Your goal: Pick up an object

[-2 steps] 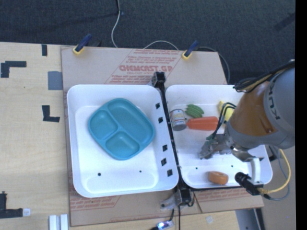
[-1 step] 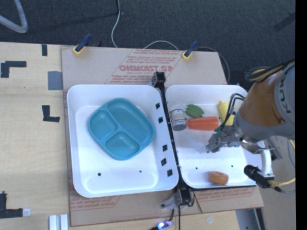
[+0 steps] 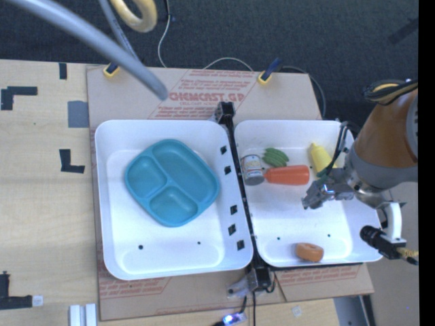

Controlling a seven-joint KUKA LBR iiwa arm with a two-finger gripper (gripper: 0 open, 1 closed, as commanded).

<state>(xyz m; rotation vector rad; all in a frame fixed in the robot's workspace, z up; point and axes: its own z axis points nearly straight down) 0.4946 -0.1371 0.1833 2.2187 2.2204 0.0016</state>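
Gripper [image 3: 318,197] low in right bin [image 3: 340,246], near its right wall; can't tell grip state. Carrot [image 3: 288,175] just beside it, w/ green veg [image 3: 276,157], yellow item [image 3: 319,156], can [image 3: 252,168] toward bin's back edge.

bulky rounded arm [image 3: 391,141], broad orange band over a grey wrist section. dark cable along the left flank. small dark-grey metal gripper [image 3: 317,197] at the tip. white bracket and black cylindrical fitting below the wrist, with a yellow-tipped lead.
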